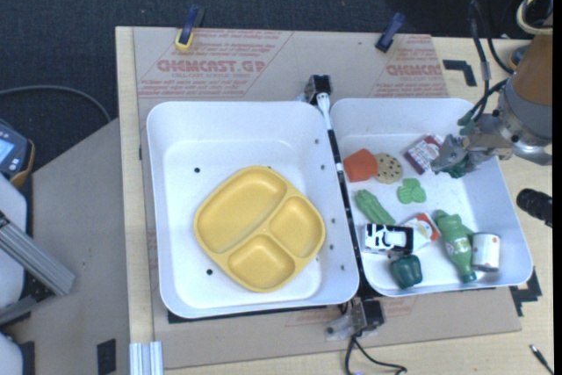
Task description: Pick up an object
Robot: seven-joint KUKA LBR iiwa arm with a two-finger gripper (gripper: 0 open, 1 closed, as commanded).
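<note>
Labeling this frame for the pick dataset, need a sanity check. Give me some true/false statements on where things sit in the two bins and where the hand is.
1. The yellow divided plate lies in the left bin. True.
2. The hand is over the left bin. False: it is over the right bin, near its far right side.
3. The green bottle lies in the right bin. True.
4. The orange piece sits on the yellow plate. False: it lies in the right bin, beside the cookie.
5. The yellow plate has three compartments. True.

yellow tray [259,228], white bins [167,189], green bottle [457,243], orange wedge [359,165]
</note>
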